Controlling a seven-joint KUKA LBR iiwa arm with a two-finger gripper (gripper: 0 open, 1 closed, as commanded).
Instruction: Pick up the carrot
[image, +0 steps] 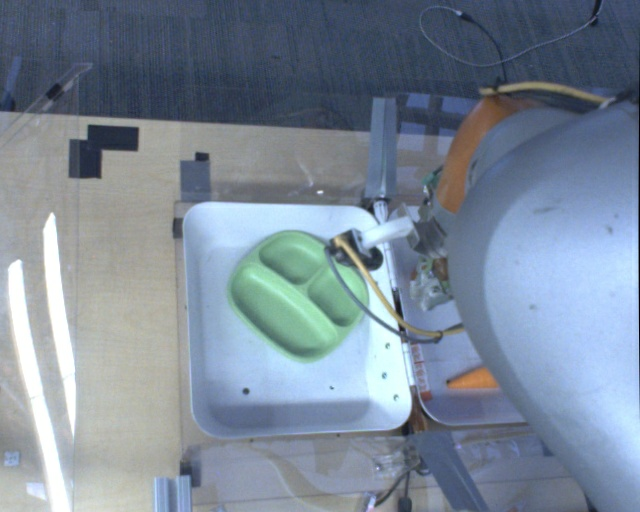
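An orange carrot (472, 379) lies near the front of the right bin (440, 405), its right part hidden under the arm. The big grey arm (545, 290) covers most of that bin. The gripper is hidden beneath the arm somewhere over the right bin, near the cluttered metal parts (432, 268) at the bin's left side.
A green divided plate (295, 295) sits in the left bin (215, 390). Cables (375, 300) loop from the arm over the left bin's right edge. An orange band (470, 150) shows on the arm at the back. Metal posts stand between the bins.
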